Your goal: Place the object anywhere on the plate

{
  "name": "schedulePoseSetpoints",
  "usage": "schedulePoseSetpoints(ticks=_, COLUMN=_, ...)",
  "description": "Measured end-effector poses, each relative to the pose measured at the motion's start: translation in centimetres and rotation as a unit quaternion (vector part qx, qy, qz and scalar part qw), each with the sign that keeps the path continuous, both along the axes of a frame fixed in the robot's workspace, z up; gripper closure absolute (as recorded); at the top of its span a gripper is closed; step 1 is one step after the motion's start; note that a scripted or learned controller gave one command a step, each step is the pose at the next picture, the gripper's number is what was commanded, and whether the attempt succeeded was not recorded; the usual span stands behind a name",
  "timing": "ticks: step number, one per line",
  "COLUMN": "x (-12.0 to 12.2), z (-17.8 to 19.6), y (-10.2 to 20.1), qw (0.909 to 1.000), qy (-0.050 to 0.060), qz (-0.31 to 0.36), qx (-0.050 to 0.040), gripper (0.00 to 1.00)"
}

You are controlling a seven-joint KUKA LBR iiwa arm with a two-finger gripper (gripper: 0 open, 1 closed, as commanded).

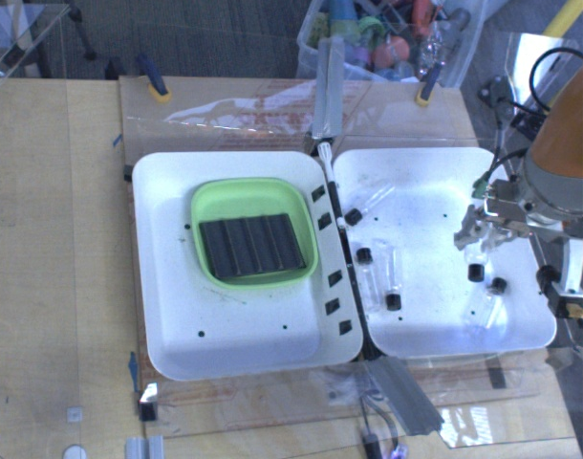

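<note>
A light green square plate (207,202) sits in the left bin (167,323), with a dark ridged slab (251,245) lying on it. Several clear vials with black caps lie in the right bin (435,338): one near the divider (366,204), two side by side (379,273), and two at the right (487,295). My gripper (475,240) hangs over the right side of the right bin, just above the black cap of a vial (475,273). Whether anything sits in it is hidden by glare and the clear plastic.
A divider with black clips (332,247) separates the two bins. Behind the bins stand a clear tub of coloured toys (387,17) and taped plastic sheeting (244,113). The wooden bench (53,256) stretches to the left.
</note>
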State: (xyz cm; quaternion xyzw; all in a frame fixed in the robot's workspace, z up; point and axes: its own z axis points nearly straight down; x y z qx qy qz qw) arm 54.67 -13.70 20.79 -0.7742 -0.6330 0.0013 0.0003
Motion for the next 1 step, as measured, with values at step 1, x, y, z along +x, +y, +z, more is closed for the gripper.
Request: schedulePoseSetpoints(ticks=1, x=0.01, z=0.01, y=0.0, qw=1.0, qy=0.0, qz=0.0, qx=0.0001, gripper=0.0)
